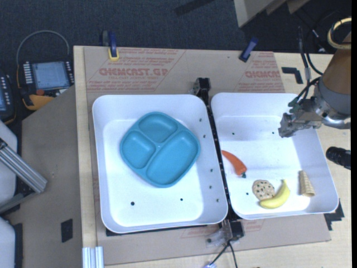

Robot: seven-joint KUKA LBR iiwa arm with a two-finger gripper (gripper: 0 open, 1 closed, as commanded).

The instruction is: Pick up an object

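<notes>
In the right bin (pixel 245 102) lie an orange carrot (pixel 234 161), a round speckled cookie (pixel 263 189), a yellow banana (pixel 277 196) and a tan cone-shaped piece (pixel 305 183). My gripper (pixel 287 126) hovers over the upper right part of that bin, well above and to the right of the carrot. Nothing shows between its fingers. The objects all rest on the bin floor, apart from the gripper.
The left bin (pixel 106 149) holds a blue three-compartment plate (pixel 160 148). A black clamp (pixel 202 86) sits between the bins at the back. Cables and a pendant (pixel 49 74) lie off the bench at the left.
</notes>
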